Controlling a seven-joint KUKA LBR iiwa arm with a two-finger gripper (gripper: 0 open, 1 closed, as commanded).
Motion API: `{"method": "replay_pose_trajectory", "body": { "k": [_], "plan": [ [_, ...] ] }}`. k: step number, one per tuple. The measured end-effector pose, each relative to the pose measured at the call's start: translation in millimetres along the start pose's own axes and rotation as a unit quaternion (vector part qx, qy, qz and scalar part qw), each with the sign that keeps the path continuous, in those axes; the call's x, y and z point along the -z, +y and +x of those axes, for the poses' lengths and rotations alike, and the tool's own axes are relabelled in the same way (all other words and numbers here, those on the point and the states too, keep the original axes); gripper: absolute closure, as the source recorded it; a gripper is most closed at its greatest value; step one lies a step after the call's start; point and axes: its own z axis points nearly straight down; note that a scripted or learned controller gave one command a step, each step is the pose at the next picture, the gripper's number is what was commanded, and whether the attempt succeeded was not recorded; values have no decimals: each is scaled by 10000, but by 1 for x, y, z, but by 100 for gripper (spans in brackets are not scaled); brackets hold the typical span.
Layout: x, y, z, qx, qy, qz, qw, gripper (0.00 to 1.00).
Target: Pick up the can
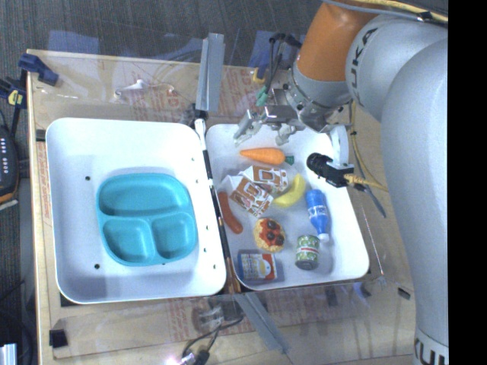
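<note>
The can (307,252) stands upright near the front of the right bin (358,238), just below the blue bottle (317,213) and beside the small pizza (268,234). The end effector (265,125) hovers at the bin's far edge above the carrot (263,156), fingers spread and holding nothing. The can looks rigid, light and smooth-walled, so gripping across its sides at mid-height seems best

Wooden bench (137,78) under clear sheeting, bearing 2 shallow white bins side by side: left bin (68,139), right bin (351,230).
</note>
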Motion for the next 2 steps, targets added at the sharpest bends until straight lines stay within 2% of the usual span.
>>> {"method": "replay_pose_trajectory", "body": {
  "k": [1, 2],
  "plan": [
    [-13, -53, -75, 737, -2, -5, 9973, 0],
    [-88, -91, -108, 1915, 2, -8, 9815, 0]
  ]
}}
